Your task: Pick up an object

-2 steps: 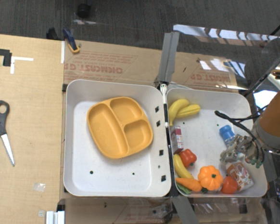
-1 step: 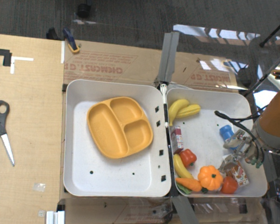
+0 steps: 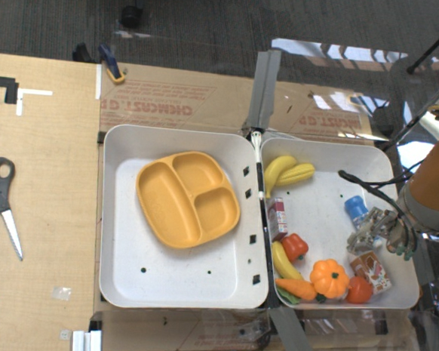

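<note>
Hand [image 3: 374, 234] hovers low just beside the blue bottle [image 3: 355, 209], probably lining up a grab; can't tell its grip state.

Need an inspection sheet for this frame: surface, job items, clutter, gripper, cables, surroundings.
Surface: two white bins, left bin, right bin, on a wooden bench.
Job's things: right bin holds bananas, blue bottle, red pepper, orange pumpkin, carrot, snack packet.
Clutter: yellow divided plate in left bin; scissors on bench.
Grippers: gripper low over right bin; finger state unclear.
Cables: black cable at wrist.
Surroundings: cardboard, dark carpet.
</note>
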Available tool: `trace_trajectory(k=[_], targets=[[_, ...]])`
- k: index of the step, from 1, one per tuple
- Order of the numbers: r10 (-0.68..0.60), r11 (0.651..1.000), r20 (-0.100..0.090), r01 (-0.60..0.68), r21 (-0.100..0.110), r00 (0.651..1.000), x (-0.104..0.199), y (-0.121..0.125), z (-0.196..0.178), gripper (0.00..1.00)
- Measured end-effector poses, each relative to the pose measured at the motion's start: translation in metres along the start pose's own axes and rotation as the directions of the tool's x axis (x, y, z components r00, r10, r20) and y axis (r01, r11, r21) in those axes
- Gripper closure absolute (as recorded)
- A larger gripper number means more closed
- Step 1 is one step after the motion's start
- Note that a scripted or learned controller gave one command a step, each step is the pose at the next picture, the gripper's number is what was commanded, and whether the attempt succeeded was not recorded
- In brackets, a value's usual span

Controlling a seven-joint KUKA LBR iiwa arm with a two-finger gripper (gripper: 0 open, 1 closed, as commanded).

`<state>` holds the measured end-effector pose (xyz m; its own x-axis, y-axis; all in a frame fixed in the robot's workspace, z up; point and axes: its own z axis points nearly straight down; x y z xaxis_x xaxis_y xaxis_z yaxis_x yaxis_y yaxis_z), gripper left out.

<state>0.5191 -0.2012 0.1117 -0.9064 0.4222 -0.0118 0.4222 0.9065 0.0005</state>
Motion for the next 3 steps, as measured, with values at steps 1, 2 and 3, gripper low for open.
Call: trace_trajectory(k=[1, 2, 3], targets=[[-0.017, 1.000, -0.008, 0.017, -0.001, 1.000, -0.014, 0.085, -0.075, 1.00], [-0.019, 1.000, -0.007, 0.019, -0.001, 1.000, -0.053, 0.154, -0.136, 1.00], [-0.135, 0.991, -0.010, 0.135, -0.001, 0.991, -0.040, 0.098, -0.015, 1.00]])
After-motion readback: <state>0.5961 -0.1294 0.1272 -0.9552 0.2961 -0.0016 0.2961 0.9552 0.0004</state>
